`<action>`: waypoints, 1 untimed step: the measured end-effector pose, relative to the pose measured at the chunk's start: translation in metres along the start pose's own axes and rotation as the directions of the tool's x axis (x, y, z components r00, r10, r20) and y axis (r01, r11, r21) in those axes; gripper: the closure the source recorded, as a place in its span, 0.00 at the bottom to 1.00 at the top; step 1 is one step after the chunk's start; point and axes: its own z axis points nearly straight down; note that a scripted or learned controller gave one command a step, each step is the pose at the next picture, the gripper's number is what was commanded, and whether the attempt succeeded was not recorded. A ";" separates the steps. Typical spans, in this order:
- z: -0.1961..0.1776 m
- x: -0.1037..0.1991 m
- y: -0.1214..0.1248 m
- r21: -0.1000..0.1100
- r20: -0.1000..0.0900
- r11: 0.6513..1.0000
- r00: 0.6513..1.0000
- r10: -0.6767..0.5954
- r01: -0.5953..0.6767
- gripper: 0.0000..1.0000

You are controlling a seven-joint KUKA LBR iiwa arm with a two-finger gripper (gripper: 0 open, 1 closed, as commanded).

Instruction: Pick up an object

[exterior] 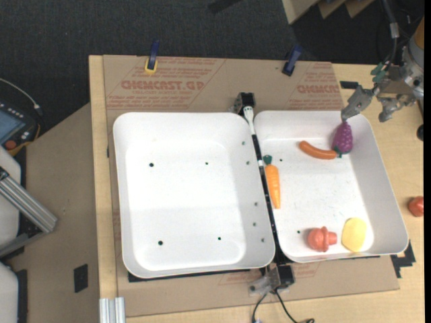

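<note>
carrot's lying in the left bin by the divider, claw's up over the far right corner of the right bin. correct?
One error: the carrot lies in the right bin, against the divider, not the left bin. The camera view shows it. The claw is indeed over the right bin's far right corner.

Robotics lab or test bench, not a home. Two shallow white bins [182, 187] sit side by side on a brown cardboard sheet [202, 79] printed with lettering, held at the far edge by a yellow clamp [151, 60] and a blue clamp [292, 60]. Dark carpet floor [101, 12] around it, aluminium extrusion rail [23, 200] at left, loose cable [269, 308] at the front edge, plastic toy food in the right bin [377, 173]
</note>
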 end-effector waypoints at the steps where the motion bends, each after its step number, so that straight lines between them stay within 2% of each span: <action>1: -0.005 -0.042 -0.064 0.003 0.001 1.000 1.000 0.006 -0.006 0.00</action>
